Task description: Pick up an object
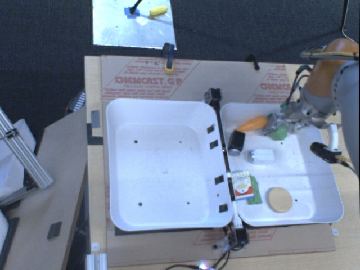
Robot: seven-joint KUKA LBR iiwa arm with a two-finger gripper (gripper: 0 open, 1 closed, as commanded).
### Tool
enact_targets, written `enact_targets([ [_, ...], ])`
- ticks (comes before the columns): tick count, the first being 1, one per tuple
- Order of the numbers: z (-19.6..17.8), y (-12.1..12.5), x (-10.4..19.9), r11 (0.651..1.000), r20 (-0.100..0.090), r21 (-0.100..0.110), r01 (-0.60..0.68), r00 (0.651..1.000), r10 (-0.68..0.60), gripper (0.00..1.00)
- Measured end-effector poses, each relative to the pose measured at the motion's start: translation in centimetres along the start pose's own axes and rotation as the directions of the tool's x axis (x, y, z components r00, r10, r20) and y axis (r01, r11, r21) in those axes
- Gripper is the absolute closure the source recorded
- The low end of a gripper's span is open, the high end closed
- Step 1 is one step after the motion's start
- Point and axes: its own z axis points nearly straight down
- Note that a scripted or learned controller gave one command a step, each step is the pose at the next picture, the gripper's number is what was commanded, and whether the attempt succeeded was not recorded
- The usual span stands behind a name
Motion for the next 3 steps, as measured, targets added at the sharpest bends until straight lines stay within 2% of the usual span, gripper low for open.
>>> enact_targets([
  [1, -1.7, 0.6, 0.1, 1.000, 0.007, -0.027, 0.002, 1.000, -0.002, 1.00],
  [2, -8.5, 0.5, 7.2, 1.000, 0.003, -0.026, 0.005, 1.000, -0.005, 1.00],
  [3, -10.5, -0.3, 13.7, 1.000, 0.003, -0.023, 0.004, 1.000, -0.004, 1.00],
])
